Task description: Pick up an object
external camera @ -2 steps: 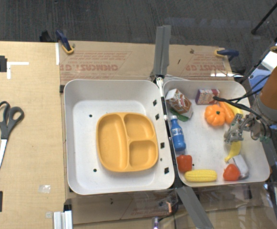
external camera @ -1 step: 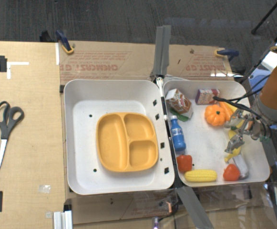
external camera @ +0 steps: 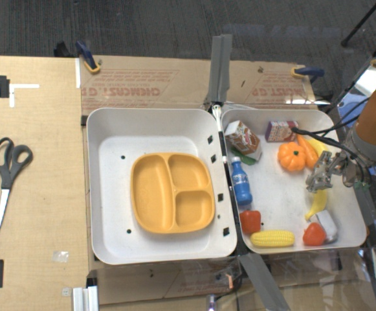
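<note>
A: Gripper (external camera: 318, 177) status?
B: Low in the right bin (external camera: 275, 203), right side, just above the banana (external camera: 317, 204). Fingers: can't tell if open, nothing visibly held.
A: Nearby?
B: Orange pumpkin (external camera: 291, 157) to its left, corn (external camera: 272, 239) at front. Yellow tray (external camera: 173, 192) in left bin (external camera: 110, 173).

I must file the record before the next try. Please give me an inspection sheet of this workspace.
Surface: two white bins; left bin, right bin.
Job's things: right bin holds blue bottle, orange pumpkin, corn cob, banana.
Clutter: yellow divided plate in left bin.
Grippers: gripper above right bin, near banana.
Cables: black cable toward the arm.
Surroundings: scissors on bench, blue clamps on cardboard.
</note>
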Controlling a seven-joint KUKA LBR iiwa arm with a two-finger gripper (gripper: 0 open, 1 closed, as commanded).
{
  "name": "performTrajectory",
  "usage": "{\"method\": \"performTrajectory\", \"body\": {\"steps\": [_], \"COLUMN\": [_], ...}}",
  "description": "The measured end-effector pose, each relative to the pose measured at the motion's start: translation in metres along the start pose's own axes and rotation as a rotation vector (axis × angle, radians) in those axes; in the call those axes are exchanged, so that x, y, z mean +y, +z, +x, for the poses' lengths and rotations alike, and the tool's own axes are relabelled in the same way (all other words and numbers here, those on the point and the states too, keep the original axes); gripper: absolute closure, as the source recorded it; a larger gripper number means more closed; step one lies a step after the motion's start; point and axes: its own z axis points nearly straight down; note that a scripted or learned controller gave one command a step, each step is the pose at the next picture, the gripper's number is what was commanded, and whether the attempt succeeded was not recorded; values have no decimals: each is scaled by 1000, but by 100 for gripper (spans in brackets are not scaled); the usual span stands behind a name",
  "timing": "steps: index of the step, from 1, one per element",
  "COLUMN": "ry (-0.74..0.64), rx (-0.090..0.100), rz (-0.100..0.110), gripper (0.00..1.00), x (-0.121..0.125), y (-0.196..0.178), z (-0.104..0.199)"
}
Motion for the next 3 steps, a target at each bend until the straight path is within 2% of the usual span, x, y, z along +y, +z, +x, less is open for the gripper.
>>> {"method": "performTrajectory", "body": {"steps": [1, 2, 3], "ry": [0, -1, -1], "rx": [0, -5, -5], "rz": [0, 1, 1], "gripper": [0, 100, 0], "x": [0, 0, 0], "y": [0, -10, -10], "z": [0, -2, -2]}}
